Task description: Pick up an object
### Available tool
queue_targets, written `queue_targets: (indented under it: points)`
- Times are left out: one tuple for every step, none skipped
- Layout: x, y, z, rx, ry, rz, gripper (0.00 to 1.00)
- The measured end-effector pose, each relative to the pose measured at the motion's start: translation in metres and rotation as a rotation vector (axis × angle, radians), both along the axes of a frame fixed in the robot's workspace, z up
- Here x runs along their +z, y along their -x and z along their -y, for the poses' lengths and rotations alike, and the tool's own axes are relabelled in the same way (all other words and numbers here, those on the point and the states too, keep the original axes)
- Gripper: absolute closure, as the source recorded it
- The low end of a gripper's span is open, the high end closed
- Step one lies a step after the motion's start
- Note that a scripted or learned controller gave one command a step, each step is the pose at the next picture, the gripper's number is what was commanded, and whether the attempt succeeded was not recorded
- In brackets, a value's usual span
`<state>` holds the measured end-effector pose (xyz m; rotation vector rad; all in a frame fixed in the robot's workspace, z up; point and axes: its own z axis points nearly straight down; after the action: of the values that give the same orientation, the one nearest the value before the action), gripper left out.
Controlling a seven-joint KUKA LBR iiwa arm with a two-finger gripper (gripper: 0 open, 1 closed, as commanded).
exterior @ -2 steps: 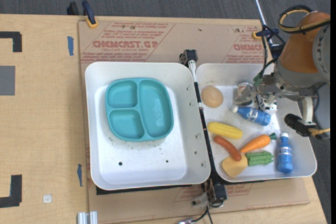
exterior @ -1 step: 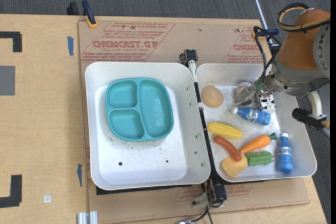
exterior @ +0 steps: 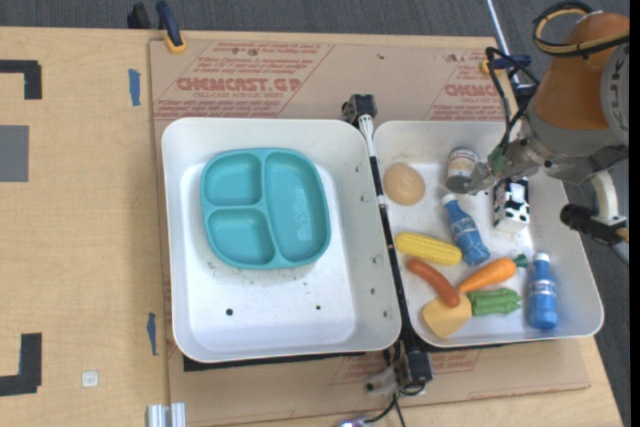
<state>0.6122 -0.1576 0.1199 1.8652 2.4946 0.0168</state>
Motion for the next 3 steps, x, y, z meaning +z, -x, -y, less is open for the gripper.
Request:
queue_targets:
  points:
    - [0.069,0.03,-0.055,-0.384,-0.013,-0.025,1.0]
    - [0.143,0.06,-0.001,-0.364,-0.011,-0.025,1.0]
    - [0.143,0.06,-0.002,-0.363,-0.012,-0.026,0.0]
